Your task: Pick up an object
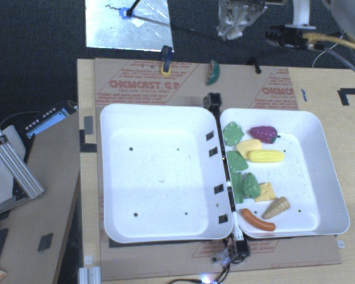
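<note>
The right bin (319, 158) holds several toy foods along its left side. A purple eggplant (264, 134) lies near the back, with a yellow corn cob (265, 156) just in front of it. Green leafy pieces (232, 134) sit against the left wall, and another green piece (247, 186) lies further forward. A yellow cheese wedge (265, 191), a tan cone (276, 206) and a red sausage (258, 219) lie near the front. My gripper (232, 29) hangs high at the top of the view, behind the bins, with nothing between its fingers.
The left bin (160, 170) lies beside the right one, joined by a black hinge strip (222, 164). A small green object (213, 70) and a yellow clip (165, 68) rest on the cardboard behind the bins. Cables run at the top right.
</note>
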`<state>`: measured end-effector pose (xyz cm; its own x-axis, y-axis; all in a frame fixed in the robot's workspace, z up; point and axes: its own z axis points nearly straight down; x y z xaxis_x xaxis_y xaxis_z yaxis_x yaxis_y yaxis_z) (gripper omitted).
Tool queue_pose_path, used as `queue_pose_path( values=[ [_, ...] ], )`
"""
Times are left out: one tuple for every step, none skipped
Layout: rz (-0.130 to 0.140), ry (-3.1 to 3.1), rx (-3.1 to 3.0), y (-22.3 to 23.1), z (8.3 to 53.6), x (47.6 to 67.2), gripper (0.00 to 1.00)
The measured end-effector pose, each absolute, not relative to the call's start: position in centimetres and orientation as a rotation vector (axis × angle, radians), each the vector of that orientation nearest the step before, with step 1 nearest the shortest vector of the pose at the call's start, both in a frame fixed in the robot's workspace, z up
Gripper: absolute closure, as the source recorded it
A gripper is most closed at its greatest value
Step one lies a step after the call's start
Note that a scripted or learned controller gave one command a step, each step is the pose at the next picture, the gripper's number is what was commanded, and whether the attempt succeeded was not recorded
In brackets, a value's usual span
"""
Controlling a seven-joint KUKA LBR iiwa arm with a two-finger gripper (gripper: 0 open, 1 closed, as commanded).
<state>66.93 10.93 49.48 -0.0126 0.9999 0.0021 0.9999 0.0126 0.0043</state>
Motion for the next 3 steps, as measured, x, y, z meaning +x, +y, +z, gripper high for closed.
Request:
queue_pose_path(
  values=[
    [-0.022, 2.236, 2.224, 12.8, 30.2, 58.7, 1.0],
    [0.005, 2.225, 2.213, 13.7, 24.5, 67.2, 1.0],
    [0.026, 2.22, 2.207, 13.2, 40.9, 65.4, 1.0]
  ],
)
